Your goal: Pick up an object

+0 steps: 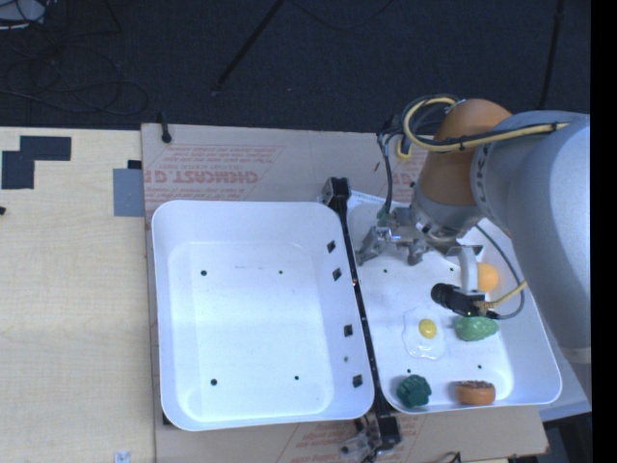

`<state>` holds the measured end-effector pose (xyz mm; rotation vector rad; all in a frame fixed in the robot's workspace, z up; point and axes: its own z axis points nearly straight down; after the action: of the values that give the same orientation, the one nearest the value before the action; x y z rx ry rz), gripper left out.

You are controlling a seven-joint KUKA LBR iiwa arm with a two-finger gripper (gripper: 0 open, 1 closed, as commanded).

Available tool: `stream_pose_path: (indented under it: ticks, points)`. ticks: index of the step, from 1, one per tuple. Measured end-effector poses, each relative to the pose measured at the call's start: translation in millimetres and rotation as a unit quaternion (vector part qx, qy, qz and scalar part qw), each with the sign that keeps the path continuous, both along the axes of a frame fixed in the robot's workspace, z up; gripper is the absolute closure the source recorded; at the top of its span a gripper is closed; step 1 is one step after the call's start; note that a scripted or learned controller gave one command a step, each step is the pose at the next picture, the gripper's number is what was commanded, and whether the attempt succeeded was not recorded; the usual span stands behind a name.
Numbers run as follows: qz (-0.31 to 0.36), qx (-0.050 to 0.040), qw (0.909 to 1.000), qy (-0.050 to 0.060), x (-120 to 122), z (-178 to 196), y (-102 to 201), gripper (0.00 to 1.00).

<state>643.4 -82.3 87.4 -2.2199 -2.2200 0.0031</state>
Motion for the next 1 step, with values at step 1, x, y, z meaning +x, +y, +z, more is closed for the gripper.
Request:
stream_pose_path:
  ticks: [1]
  points:
    - [-0.001, 0.0004, 1.0000, 0.001, 0.0, 10.1, -0.4, 1.00]
